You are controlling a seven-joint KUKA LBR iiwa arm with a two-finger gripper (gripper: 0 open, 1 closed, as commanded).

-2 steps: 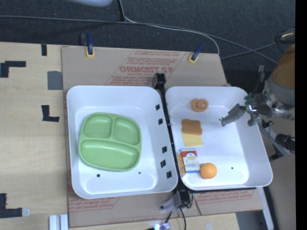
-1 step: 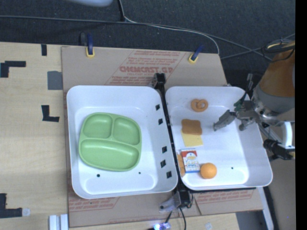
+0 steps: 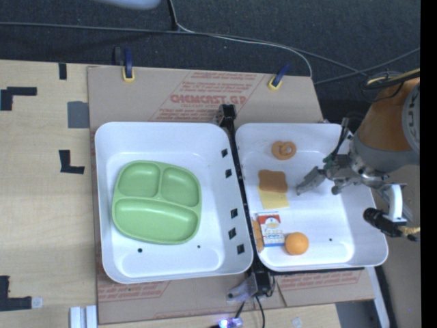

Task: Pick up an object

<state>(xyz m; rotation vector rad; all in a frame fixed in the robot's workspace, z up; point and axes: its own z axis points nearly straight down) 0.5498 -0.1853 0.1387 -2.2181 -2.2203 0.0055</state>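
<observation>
Four small things lie in the right bin (image 3: 355, 248), and we take one of them as our target. Nearest the front edge of the counter sits an orange ball (image 3: 296, 243), with a small red-and-white box (image 3: 270, 228) touching or just beside it toward the divider. Farther back lies a toast-like slab (image 3: 273, 188), its long axis running front to back, and beyond it, near the bin's back wall, a small brown ring (image 3: 283, 149).

We see our hand (image 3: 321, 178) low over the middle of this bin, fingers spread apart and holding nothing, pointing toward the divider. The slab lies straight ahead of the fingertips, near but apart, so we judge it the likeliest pick; the ball and ring lie off to either side. The green divided plate (image 3: 157, 201) rests in the left bin (image 3: 109, 142), well apart.
</observation>
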